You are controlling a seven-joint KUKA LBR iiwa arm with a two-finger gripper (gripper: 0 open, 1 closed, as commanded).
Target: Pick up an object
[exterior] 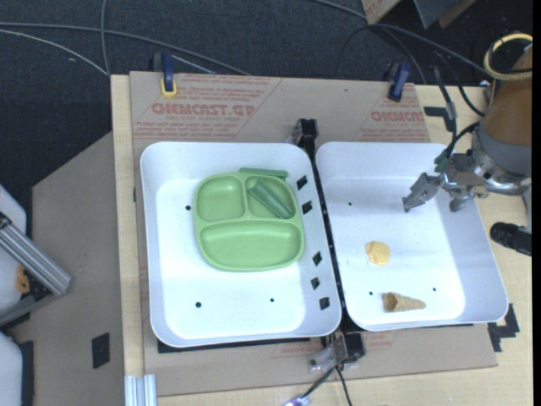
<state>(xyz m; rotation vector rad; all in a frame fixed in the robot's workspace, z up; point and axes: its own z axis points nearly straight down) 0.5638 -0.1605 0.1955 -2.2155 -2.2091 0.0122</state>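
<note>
Green divided plate (249, 233): three compartments, lying flat, centred in the left bin (169, 303).
Green strip (272, 196): rests tilted in the plate's upper right compartment.
Yellow round piece (378, 253): right of the plate, in the adjoining bin.
Tan wedge (403, 302): lying flat, below the yellow piece.

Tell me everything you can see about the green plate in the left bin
The green plate is a light green divided tray with rounded corners, apparently plastic and matte. It has three compartments: one wide one along the near side and two smaller ones behind it. It lies flat, right side up, on the floor of the left bin, toward the back. A darker green strip-like object rests in its back right compartment, and another darker green piece shows along its far edge.
</note>
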